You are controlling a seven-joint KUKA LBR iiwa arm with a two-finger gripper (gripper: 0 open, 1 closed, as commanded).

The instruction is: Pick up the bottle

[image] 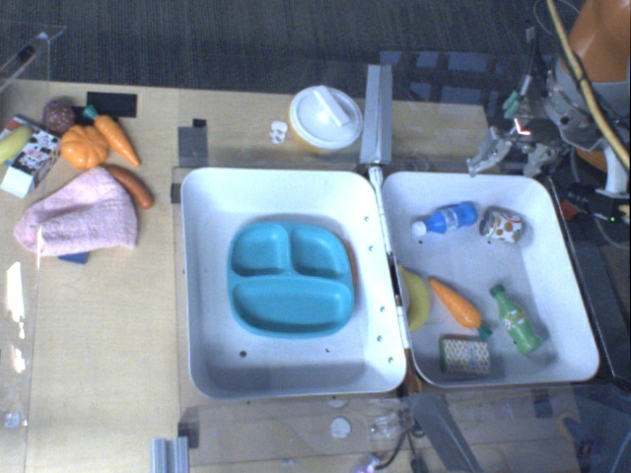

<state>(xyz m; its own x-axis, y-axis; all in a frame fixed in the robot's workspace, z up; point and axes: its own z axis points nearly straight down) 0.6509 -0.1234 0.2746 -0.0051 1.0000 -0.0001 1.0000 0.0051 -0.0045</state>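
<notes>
Nearest: one sponge (464, 355). Right bin (572, 264) has two bottles: blue bottle (446, 219) far left, green bottle (516, 320) near right; one carrot (455, 303), one banana (418, 300). Gripper (496, 153) spread, holding nothing, at far rim.

From my feed, the arm (601, 28) is cut off by the top-right corner, so I see just part of its orange band. The end effector (508, 146) sits beyond the right bin's (567, 264) far rim in a tangle of cables, too blurred for me to read. The banana (418, 301) is half tucked under the divider. A yellow item (10, 144) is clipped at the left edge.
</notes>
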